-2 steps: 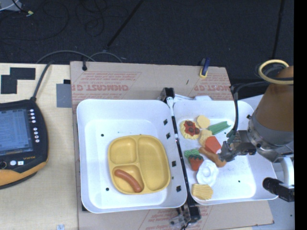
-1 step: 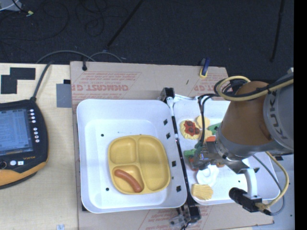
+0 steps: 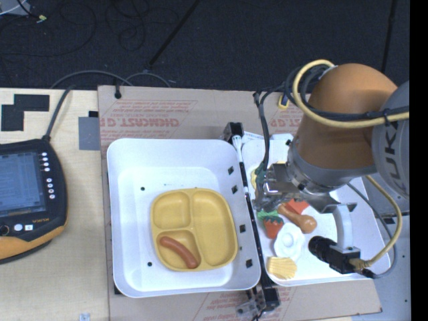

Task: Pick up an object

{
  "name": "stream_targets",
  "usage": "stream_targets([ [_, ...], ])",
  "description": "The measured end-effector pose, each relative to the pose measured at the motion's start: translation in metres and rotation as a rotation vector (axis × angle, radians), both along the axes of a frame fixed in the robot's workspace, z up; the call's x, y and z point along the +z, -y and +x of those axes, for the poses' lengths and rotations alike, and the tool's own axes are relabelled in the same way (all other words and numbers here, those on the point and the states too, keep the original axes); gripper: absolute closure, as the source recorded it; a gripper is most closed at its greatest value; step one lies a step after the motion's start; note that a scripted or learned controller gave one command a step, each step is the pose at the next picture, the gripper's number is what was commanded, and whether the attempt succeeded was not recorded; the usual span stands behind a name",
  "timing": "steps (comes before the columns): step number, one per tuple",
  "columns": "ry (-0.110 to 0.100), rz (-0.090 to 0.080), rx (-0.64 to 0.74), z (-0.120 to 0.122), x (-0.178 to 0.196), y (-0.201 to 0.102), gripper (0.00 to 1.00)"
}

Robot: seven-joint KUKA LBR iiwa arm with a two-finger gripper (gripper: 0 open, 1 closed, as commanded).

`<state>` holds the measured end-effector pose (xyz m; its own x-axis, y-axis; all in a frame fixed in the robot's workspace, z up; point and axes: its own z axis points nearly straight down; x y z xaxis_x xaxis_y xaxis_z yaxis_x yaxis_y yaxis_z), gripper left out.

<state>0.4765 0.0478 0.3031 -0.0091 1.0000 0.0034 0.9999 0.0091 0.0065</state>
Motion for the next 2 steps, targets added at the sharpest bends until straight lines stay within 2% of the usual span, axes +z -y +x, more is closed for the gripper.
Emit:
stream_targets([
  [1,-0.003,-0.003,-0.009,0.0,0.065,0.013,1.0],
  [2,-0.006,-0.003,-0.004,0.0,0.102,-0.035,1.0],
])
